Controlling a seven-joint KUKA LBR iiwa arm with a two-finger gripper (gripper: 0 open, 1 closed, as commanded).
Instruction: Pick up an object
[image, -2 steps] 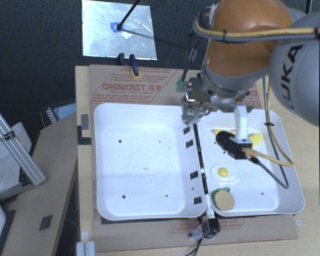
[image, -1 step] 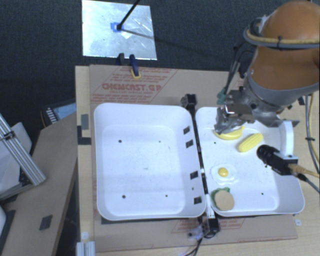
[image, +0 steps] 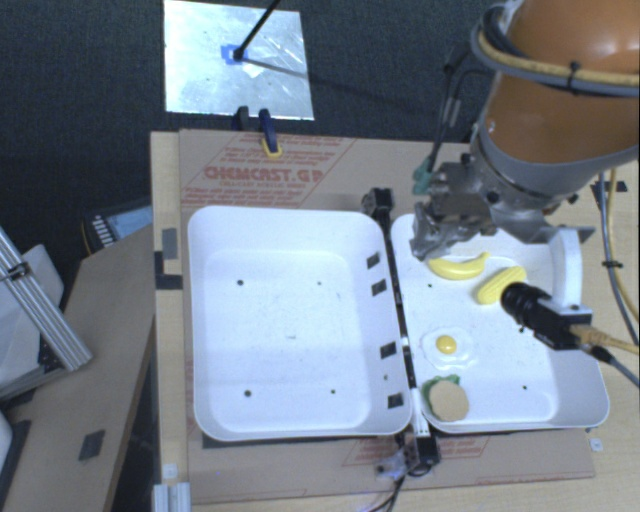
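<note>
A: Starting at the left, we see the left bin (image: 280, 320), white and shallow, with a few dark specks on its floor. Far behind it lies a shiny sheet (image: 238, 58) on the dark ground, and a blue and yellow clamp (image: 268, 135) sits at the far edge of the cardboard (image: 280, 165) under the bins.

B: We agree. Between the two bins runs a dark divider (image: 395, 300) with small black clips.

A: Then the right bin (image: 520, 400). At its near left corner we find a tan cookie (image: 449, 401) with a bit of green at its far edge. Just beyond it lies a fried egg (image: 447, 346), white with a yellow yolk.

B: Farther back we see a banana (image: 459, 266), and to its right a second yellow piece (image: 499, 284), close to it.

A: And the gripper (image: 437, 238)?

B: It hangs at the far left of the right bin, just above and left of the banana. We see nothing between its fingers, and we cannot tell how wide they stand, since the wrist hides them.

A: To the right of the yellow piece a black cylinder (image: 535, 312) on the arm reaches over the bin. The orange band (image: 575, 45) fills the far right corner.
</note>
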